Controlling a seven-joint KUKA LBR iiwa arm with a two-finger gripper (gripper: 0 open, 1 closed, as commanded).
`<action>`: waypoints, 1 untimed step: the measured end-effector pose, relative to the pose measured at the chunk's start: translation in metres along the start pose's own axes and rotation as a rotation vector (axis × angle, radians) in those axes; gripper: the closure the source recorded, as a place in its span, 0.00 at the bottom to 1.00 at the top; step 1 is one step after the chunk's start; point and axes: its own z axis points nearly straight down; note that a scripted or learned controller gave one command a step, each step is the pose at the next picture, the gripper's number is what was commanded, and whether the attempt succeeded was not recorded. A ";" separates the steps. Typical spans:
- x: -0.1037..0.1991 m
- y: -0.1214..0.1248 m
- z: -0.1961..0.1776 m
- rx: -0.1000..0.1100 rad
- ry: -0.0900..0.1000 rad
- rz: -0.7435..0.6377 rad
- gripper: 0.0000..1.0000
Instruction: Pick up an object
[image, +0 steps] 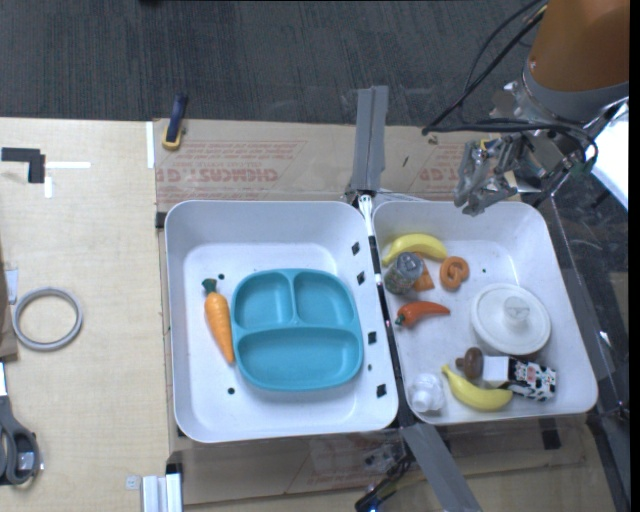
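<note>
The gripper (478, 196) is seen above the right bin's (560, 262) far rim; its jaw state cannot be told. Two bananas (416, 245), a pretzel (454, 272) and a white lid (511, 318) are contained there.

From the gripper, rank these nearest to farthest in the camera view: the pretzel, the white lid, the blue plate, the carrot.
From the gripper, above the right bin's far edge:
1. Pretzel, upper middle of the right bin.
2. White lid, right side of that bin.
3. Blue plate, centre of the left bin.
4. Carrot, left of the plate.
</note>
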 end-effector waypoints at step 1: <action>0.045 -0.042 0.111 -0.001 0.003 0.169 1.00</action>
